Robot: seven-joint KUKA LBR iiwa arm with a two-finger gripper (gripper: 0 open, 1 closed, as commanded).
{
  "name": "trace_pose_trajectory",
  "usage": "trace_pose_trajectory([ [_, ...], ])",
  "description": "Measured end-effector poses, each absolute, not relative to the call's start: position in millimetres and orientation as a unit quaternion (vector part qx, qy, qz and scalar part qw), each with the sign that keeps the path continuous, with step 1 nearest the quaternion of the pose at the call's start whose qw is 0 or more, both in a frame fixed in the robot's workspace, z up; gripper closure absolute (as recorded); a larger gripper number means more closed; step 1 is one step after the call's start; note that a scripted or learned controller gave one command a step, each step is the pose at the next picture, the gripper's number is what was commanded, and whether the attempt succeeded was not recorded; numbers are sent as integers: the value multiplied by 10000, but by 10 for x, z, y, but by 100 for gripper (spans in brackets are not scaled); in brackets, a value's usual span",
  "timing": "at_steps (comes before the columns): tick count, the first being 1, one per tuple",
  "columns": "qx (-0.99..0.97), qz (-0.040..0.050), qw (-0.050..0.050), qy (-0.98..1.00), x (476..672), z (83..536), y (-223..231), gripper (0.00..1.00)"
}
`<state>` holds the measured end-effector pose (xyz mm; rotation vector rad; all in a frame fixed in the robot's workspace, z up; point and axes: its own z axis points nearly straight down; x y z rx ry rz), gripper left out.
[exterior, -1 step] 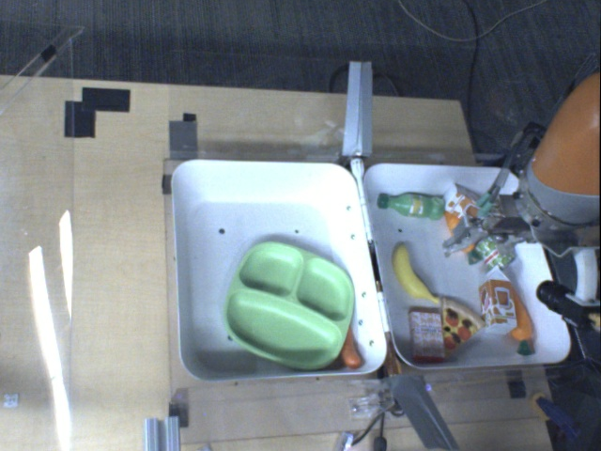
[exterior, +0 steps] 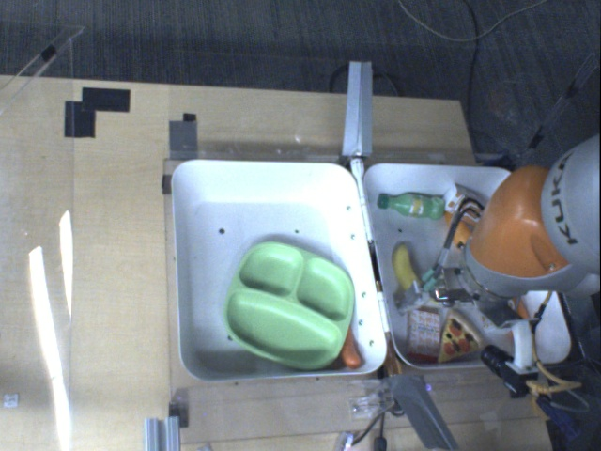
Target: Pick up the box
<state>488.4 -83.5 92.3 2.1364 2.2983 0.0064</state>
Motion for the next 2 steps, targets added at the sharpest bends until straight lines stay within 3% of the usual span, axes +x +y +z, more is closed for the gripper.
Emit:
trace_pose_trajectory([
  [1, 6803, 45, 33, 7329, 4907, 1035, -821, 100],
  [2, 7746, 20, 9, 6324, 4880, 2103, 111, 100],
])
